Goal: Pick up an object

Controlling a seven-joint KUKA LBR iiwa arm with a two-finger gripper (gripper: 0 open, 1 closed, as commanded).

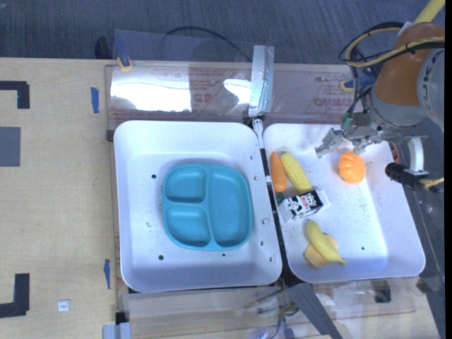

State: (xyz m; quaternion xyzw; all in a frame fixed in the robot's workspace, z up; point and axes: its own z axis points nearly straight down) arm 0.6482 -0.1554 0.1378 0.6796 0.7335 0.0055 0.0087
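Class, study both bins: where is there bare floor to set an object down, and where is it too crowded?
Right bin: bare floor lies between the orange fruit and the banana, out to the right wall. Its left side is crowded: carrot, corn and black-and-white carton. Left bin: the blue divided plate takes the middle, leaving a bare margin.

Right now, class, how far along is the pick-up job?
Done: the end effector has reached the right bin, beside the orange fruit. In hand: nothing visibly gripped. Left: grasping and lifting; fruit, corn, carrot, banana and the black-and-white carton all lie in the bin.
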